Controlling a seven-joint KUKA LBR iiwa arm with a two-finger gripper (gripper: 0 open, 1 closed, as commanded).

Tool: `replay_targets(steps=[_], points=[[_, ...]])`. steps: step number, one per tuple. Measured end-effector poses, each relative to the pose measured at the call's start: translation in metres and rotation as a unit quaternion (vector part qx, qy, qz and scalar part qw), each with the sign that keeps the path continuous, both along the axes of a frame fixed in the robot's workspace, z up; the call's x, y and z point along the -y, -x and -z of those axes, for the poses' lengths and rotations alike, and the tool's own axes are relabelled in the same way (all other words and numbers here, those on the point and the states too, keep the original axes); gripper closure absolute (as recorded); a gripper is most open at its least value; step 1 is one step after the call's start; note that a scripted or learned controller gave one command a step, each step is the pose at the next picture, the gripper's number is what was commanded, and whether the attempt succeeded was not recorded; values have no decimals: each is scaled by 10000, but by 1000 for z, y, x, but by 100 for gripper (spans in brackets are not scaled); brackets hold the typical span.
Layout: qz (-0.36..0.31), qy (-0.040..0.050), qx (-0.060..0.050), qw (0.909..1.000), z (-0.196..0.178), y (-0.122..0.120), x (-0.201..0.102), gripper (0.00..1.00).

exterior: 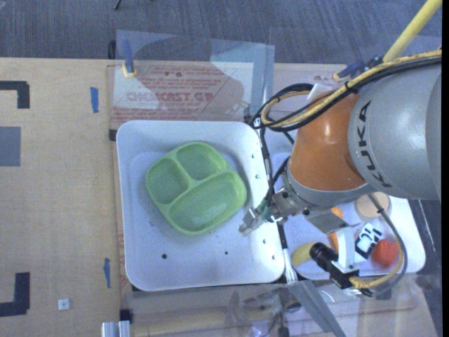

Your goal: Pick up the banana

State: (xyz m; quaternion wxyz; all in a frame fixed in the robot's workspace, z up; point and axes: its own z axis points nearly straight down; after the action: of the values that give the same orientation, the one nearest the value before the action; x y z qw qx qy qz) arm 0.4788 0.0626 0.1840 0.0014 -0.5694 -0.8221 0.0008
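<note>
Yellow and curved, the smooth-skinned banana point(302, 253) is lying in the right-hand shallow white plastic bin point(414, 258), low in the frame and right of centre, with most of its length hidden under the arm's black cabling; only a pale yellow end is showing. It is resting on the bin floor, so the pick seems not yet done and the whole lift is left to do. The two-finger metal gripper point(252, 220) is hanging over the right edge of the left-hand shallow white plastic bin point(133, 188), just beside the rim of the green three-compartment plastic plate point(196, 187), near the banana but not over it. Nothing is showing between its fingers, and how far they are spread I cannot tell. The grey arm with the orange band point(330, 156) is covering much of the right bin, where a small red-orange round object point(384, 251) and a black-and-white marked tag point(367, 241) are sitting close to the fruit. Both bins are standing on a light wooden bench point(56, 188) bearing blue tape marks point(95, 99); a clear plastic sheet point(196, 83) is lying at the upper middle, and grey carpet point(280, 12) is running along the top.
</note>
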Motion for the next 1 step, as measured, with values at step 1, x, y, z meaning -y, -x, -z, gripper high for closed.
replay_targets(steps=[1], points=[[-348, -12, 87, 9994, 94, -43, -56, 0]])
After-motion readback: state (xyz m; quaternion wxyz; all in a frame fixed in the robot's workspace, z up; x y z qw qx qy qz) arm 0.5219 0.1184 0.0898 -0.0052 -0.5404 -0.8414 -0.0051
